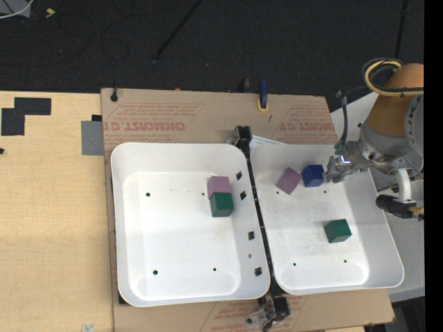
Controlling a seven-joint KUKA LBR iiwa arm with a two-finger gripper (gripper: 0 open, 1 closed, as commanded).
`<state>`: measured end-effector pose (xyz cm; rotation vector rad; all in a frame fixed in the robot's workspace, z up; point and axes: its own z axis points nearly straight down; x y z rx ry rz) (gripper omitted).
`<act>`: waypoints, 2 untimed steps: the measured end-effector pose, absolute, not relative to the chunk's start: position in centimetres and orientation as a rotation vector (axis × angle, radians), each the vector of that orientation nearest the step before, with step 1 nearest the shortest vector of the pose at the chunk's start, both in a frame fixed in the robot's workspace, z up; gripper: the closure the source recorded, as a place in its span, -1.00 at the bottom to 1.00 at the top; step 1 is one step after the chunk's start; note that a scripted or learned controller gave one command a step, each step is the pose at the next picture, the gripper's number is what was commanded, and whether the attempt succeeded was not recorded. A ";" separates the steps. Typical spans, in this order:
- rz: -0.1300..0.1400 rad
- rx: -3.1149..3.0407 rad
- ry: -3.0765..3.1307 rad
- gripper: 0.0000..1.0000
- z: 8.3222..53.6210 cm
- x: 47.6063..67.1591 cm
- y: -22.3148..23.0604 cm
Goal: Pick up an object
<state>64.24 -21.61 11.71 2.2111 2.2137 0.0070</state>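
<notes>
- Currently you have the arm [394,126] reaching in from the right edge, its orange band at the top right and its grey wrist over the far right rim of the right bin [377,272].
- You see the gripper [335,169] low over the right bin's upper area, just beside the blue block [313,176], on that block's right side.
- Fingers: you cannot tell from this slant whether they are apart or together; nothing shows between them.
- Your blue block lies on the bin floor, touching or nearly touching the purple block [288,180] on its left; which of the two, you cannot tell.
- You find the purple block tilted, one corner pointing toward the divider between the bins.
- Your green block [338,230] lies alone toward the near right of the same bin, well apart from the other two.
- Left bin [131,185]: you have a second purple block [218,185] and a second green block [221,204] right of centre, touching, the purple one on the far side of the green.
- Both bins sit side by side on a cardboard sheet [173,120] with red print; a blue clip [262,94] stands at its far edge.
- Left of the cardboard you see the pale wooden bench top [48,220].
</notes>
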 end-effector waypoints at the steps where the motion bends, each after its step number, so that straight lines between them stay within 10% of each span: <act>1: 0.006 2.213 2.212 1.00 11.3 64.3 -21.6; 2: 0.007 2.212 2.213 1.00 11.2 64.3 -21.5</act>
